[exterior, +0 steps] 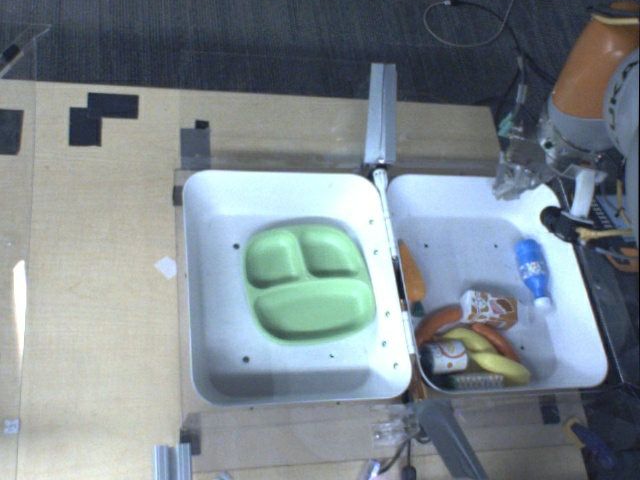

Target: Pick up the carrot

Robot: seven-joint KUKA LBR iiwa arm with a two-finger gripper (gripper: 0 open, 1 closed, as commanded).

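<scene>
The carrot (410, 274) is a small orange piece with a dark tip. It lies along the left wall of the right bin (575, 368), just beside the divider. My gripper (516, 176) hangs over the far right corner of that bin, well away from the carrot, up and to its right. Nothing shows in it.
A blue bottle (533, 271) lies at the right bin's right side. A pile at its near edge holds a brown-and-white packet (490, 308), a red sausage (448, 321), a banana (492, 362) and a can (444, 357). A green divided plate (308, 280) sits in the left bin (215, 368).
</scene>
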